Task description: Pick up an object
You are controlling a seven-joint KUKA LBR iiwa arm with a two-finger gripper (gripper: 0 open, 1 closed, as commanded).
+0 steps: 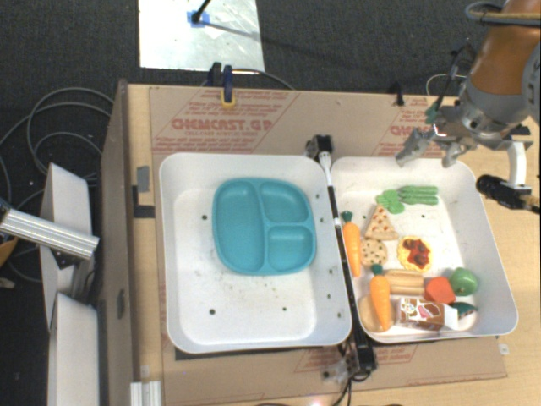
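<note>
The right bin (490,227) holds several toy foods: a green bean pod (408,196), a pizza slice (382,224), a cookie (373,250), a thin carrot (351,244), a round red-topped piece (414,252), a hot dog (401,279), a fat carrot (380,301), an orange-red piece (439,290), a green apple (463,280) and a small printed box (427,314). My gripper (432,151) hangs over the bin's far rim, beyond the bean pod. Its fingers are spread open with nothing between them.
The left bin (186,311) carries a teal divided plate (262,227). A black clamp (321,149) sits where the two bins meet at the far side. Cables (51,134) lie off the bench at the left. A black part (503,191) juts in beside the right bin's rim.
</note>
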